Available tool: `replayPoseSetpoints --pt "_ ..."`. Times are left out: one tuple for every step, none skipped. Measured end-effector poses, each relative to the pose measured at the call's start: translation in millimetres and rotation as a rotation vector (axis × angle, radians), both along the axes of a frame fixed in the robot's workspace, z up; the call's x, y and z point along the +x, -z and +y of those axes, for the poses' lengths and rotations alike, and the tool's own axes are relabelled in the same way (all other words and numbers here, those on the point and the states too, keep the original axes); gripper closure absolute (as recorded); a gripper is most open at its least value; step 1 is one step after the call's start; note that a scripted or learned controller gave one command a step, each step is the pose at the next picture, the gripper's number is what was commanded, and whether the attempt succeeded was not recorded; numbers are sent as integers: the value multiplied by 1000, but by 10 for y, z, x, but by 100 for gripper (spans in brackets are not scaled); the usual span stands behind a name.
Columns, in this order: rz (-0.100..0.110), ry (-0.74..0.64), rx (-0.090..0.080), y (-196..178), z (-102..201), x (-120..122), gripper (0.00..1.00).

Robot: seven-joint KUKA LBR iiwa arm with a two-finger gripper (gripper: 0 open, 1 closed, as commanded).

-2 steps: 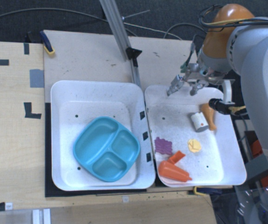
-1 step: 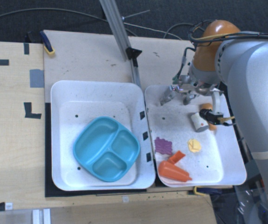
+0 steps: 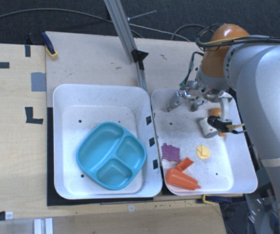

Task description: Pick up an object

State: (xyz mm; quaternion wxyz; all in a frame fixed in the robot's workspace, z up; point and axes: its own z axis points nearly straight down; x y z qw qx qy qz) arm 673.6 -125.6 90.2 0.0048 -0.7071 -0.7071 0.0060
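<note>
Arm [image 3: 261, 96] cut off at right edge

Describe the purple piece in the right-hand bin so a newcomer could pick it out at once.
Start at the right bin, the one without the blue divided plate. Look to its near left side, close to the wall shared with the other bin: the purple piece lies flat there, just above the orange carrot-shaped toy. It is the only purple item, with a ragged outline, unlike the round yellow piece to its right.
</note>
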Motion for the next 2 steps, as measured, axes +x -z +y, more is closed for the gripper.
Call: replayPoseSetpoints --pt "1 -1 -1 -94 1 -4 100" --pt "-22 -2 1 -732 7 43 100"
